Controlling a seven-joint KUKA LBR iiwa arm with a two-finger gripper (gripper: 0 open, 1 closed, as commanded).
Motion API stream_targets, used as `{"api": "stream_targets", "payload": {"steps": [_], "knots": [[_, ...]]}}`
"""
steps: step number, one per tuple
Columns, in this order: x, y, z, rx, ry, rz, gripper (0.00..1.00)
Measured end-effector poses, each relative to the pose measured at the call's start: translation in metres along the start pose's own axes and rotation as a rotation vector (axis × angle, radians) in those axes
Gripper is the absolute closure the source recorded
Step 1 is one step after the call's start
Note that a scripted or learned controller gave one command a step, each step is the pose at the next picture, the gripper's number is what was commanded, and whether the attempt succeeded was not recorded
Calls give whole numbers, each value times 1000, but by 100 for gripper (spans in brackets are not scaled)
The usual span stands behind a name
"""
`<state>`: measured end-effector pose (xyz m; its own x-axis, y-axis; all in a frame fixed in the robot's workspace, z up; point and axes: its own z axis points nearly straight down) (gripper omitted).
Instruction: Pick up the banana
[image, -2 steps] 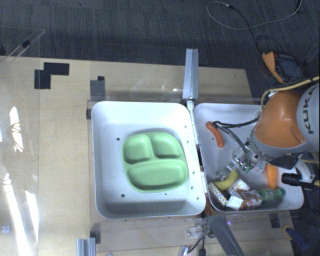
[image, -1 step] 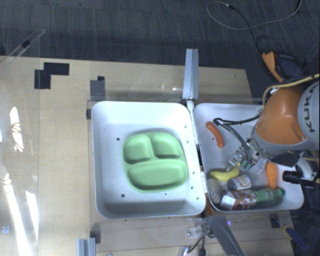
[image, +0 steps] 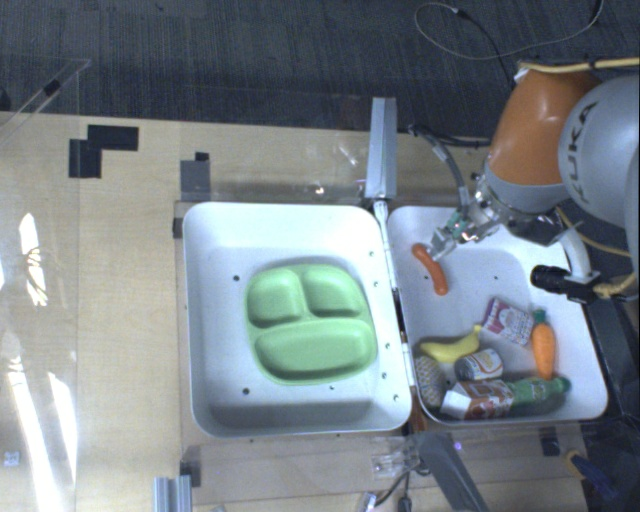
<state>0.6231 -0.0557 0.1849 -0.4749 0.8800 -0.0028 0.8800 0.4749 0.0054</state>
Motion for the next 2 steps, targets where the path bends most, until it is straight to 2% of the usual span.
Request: {"api": "stream_targets", "payload": {"steps": [1,2], "knots": [[0,0,0,1,0,-1,0],[-37,-103,23,3,1,-107,0]]}}
